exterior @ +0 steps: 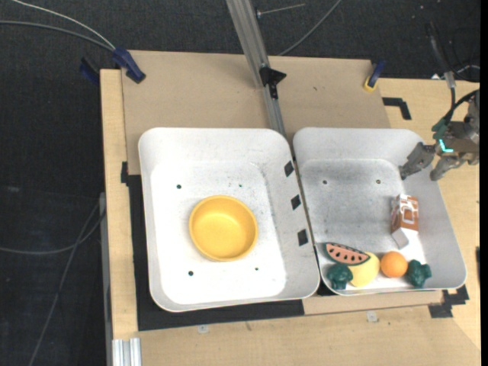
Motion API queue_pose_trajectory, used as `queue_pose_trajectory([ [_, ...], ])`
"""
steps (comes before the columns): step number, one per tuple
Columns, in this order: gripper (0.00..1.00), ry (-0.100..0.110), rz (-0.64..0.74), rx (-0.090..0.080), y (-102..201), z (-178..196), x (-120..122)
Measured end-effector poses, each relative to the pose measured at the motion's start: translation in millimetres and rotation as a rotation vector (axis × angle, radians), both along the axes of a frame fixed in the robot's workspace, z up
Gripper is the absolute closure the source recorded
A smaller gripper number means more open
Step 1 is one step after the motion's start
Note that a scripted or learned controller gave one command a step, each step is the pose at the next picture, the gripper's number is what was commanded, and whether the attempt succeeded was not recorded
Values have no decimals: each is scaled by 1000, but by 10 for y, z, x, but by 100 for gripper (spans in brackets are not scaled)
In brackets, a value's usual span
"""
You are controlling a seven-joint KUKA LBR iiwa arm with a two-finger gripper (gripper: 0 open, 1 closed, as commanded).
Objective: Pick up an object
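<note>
While no object has left its bin, the pick stands at its opening stage, judged from how things lie.

Pincer (428,162): right edge of the frame, over the upper right corner of the right bin (358,139); fingers apart, nothing between them.

Right bin, lower right of the frame, candidates for the pick:
- carton (405,213), brown and white, on the right side, below the pincer and the nearest item to it.
- watermelon slice (348,253), at the lower rim.
- yellow fruit (367,271), touching the slice.
- green piece (339,275), at the lower left corner, beside the yellow fruit.
- orange (393,265), just right of the yellow fruit.
- second green piece (418,273), beside the orange.

Left bin (164,155), centre left: one yellow bowl (223,227), well apart from the pincer.

Done: approach toward the right bin, apparently. Left: descent, closing on an item, lift. All items rest on the bin floors, on the desk (198,90).
</note>
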State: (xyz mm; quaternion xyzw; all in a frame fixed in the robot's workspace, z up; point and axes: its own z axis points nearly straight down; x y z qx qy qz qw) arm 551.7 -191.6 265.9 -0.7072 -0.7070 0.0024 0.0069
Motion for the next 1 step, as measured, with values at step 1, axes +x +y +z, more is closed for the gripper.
queue_pose_trajectory([
  [1,0,-7,1,-1,-1,34,11],
])
